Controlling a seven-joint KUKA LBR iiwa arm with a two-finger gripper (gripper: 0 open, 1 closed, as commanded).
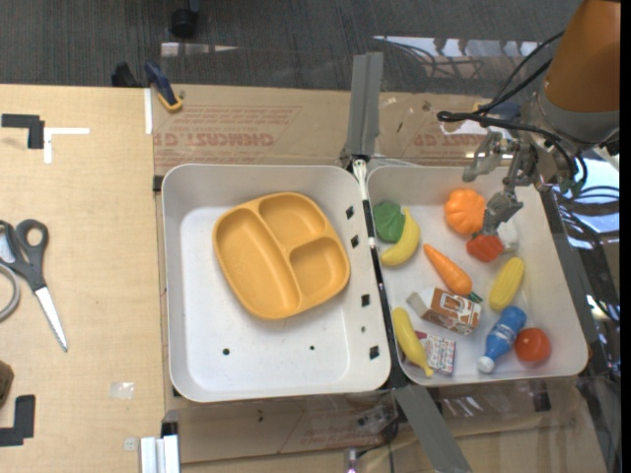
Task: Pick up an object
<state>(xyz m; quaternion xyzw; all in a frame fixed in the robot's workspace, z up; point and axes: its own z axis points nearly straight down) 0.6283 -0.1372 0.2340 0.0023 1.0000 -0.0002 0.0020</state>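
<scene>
Basically nothing lifted yet; every toy lies in the right bin (pixel 567 294), and the left bin (pixel 187 294) holds the orange divided plate (pixel 281 254). The gripper (pixel 501 210) sits low over the red tomato-like piece (pixel 484 248), beside the small orange pumpkin (pixel 465 210). Can't tell its state. Grasp and lift remain, I'd judge.

A pale wooden worktop (pixel 89 264) spreads left, grey-handled scissors (pixel 35 274) lying on it, brown cardboard (pixel 246 126) beyond, and dark grey carpet floor (pixel 246 13) at the far side.
</scene>
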